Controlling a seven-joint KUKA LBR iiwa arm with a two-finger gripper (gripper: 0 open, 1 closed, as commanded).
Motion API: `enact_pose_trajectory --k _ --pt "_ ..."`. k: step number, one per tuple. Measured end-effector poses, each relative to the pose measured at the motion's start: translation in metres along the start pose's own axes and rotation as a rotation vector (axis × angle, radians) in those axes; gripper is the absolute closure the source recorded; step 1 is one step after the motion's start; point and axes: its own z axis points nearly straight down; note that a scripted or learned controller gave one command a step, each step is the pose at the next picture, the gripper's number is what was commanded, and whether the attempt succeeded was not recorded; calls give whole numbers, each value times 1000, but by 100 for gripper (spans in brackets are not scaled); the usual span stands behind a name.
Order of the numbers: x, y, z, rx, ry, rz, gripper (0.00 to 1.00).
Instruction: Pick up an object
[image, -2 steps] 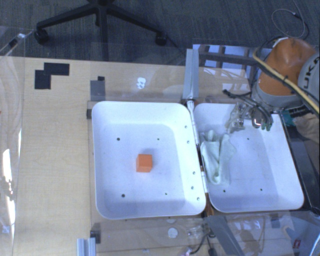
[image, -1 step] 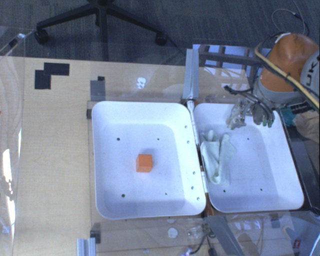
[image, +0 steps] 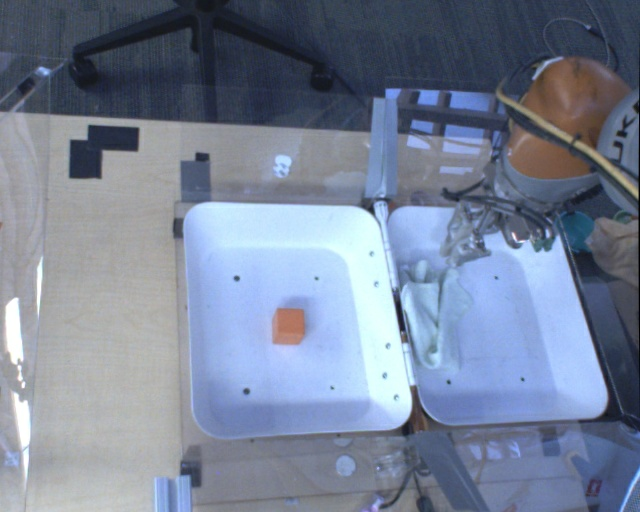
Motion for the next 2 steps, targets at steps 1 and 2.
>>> enact_pose_trajectory --k 1,2 --pt "-3 1 -13 1 -10 1 100" --pt "-22 -19 35 6 -11 -296 100"
